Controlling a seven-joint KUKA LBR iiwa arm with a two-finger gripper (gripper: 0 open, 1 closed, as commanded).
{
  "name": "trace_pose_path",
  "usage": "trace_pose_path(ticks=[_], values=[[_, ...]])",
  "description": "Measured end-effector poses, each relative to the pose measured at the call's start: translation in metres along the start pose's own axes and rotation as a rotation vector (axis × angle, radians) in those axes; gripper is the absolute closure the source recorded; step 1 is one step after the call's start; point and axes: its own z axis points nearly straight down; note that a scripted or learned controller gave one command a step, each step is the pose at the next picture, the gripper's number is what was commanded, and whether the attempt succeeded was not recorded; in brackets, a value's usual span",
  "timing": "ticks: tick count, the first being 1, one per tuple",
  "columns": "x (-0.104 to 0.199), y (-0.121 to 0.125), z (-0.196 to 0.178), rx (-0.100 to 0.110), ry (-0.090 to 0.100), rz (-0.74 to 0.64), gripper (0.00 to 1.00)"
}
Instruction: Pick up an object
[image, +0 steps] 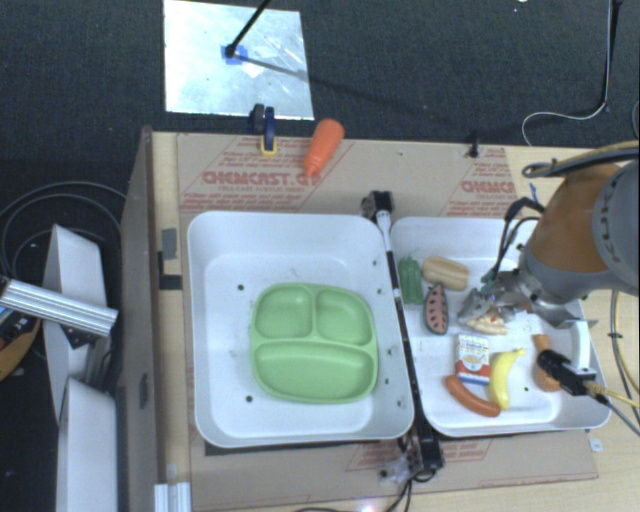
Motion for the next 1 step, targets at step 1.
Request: trace_pose_path(ticks=[1], values=[[0.0937, -0.0367, -0.0936, 0.001, 0.003, -0.008, 1.0]])
